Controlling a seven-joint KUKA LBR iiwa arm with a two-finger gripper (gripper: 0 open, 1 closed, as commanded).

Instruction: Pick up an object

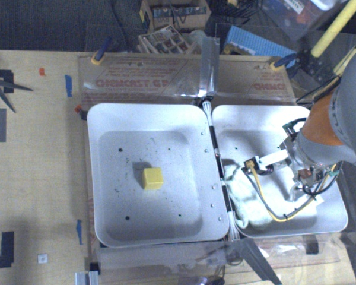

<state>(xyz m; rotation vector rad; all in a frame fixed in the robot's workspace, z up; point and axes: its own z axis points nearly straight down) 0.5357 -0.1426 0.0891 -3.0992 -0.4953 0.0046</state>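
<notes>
A small yellow block [153, 178] lies near the middle of the left white bin [107, 129]. The grey arm with its orange band [321, 129] reaches in from the right over the right bin [249, 123]. Its gripper [236, 180] hangs low at that bin's left side, close to the divider between the bins. A yellow cable [267, 203] loops below the wrist. The gripper is well to the right of the yellow block, and nothing shows as held.
A metal divider rail [216, 165] separates the two bins. Cardboard panels [142, 79] stand behind the bins. Wooden bench top [35, 159] extends to the left, with black tools [3, 85] at its far left edge.
</notes>
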